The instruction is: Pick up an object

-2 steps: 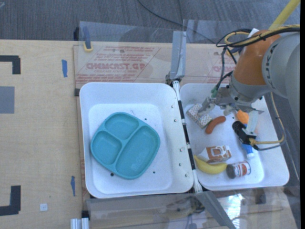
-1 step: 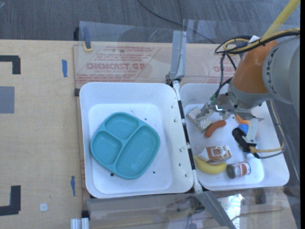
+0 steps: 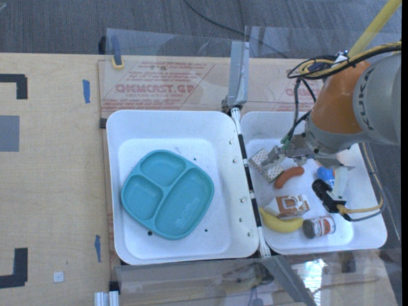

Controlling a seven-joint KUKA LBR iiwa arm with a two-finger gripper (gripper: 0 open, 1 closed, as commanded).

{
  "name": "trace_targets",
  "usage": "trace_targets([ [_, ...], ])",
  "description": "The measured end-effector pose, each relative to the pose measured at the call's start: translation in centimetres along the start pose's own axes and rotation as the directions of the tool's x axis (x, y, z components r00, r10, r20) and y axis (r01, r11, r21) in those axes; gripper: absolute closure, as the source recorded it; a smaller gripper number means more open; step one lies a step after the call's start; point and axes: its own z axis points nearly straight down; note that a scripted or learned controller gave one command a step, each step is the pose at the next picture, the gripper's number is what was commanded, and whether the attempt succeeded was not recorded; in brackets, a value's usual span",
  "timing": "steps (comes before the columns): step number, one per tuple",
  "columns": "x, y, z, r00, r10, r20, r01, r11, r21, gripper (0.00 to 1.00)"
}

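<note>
The grey arm with an orange band (image 3: 341, 107) reaches over the right-hand shallow white bin (image 3: 373, 234). The left-hand shallow white bin (image 3: 121, 132) carries a teal plastic plate with three compartments (image 3: 167, 194), lying flat at its middle.

The gripper (image 3: 284, 150) sits low in the right-hand bin, toward its left wall and far edge, just beside a grey-and-white patterned packet (image 3: 267, 164). How far open it is I cannot tell, because the wrist covers it from above. Nothing can be made out in its hold.

Nearer the front edge lie a yellow banana (image 3: 280, 222), a small brown-and-white carton (image 3: 292, 204) and a small jar with a red label (image 3: 319, 226). A red-orange sausage-shaped toy (image 3: 289, 176) lies at the bin's middle, near the packet.

This looks like the approach step, with the pick not yet made. The packet seems the likeliest target. The next move calls for closing on it squarely and lifting straight up, clear of the sausage toy.

A small blue object (image 3: 325, 173) by the wrist is half hidden and I cannot identify it.
</note>
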Motion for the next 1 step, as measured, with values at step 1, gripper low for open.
trace_targets([
  [1, -0.5, -2.39, -0.03, 1.0, 0.008, -0.003, -0.008, 1.0, 0.0, 0.0],
])
